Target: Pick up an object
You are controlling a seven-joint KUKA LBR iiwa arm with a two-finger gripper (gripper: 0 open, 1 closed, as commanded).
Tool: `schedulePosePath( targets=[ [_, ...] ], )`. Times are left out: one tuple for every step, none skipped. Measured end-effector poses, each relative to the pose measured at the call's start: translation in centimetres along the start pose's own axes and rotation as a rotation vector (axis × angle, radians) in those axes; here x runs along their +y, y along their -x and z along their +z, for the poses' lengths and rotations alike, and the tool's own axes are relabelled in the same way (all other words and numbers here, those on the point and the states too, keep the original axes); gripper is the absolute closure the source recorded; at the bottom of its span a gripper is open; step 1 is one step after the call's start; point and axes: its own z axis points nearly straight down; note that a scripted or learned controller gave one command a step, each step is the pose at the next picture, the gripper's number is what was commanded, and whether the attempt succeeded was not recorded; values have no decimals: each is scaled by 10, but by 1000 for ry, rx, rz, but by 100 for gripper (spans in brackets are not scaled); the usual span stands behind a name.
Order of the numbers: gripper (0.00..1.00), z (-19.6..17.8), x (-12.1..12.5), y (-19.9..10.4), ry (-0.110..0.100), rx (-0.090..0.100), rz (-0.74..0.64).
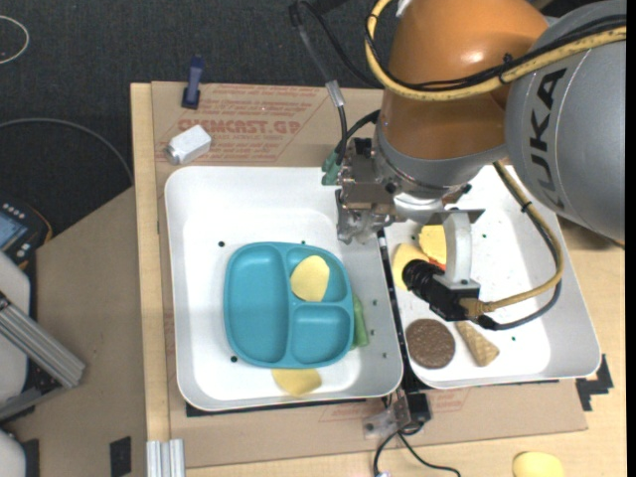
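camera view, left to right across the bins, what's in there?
Teal divided plate → yellow piece in its upper right compartment → green item at the plate's right edge → brown round disc → tan cone-shaped piece.

Gripper [360, 222] largely masked by the orange wrist band [452, 63]; finger state not discernible. Right bin [561, 311] overlapped along its upper portion by the arm [571, 117], itself cropped at the top and right edges. Yellow piece [431, 240] in right bin partly concealed beneath the wrist hardware. Pale yellow item [296, 380] tucked partly under the teal divided tray [260, 311]. Green object [359, 321] at the tray's right rim mostly hidden, identity unclear. Yellow object [535, 464] cropped by the bottom edge.
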Motion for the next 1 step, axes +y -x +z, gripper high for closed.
schedulePosePath(
  targets=[
    [100, 7, -32, -8, 9, 5, -6]
  ],
)
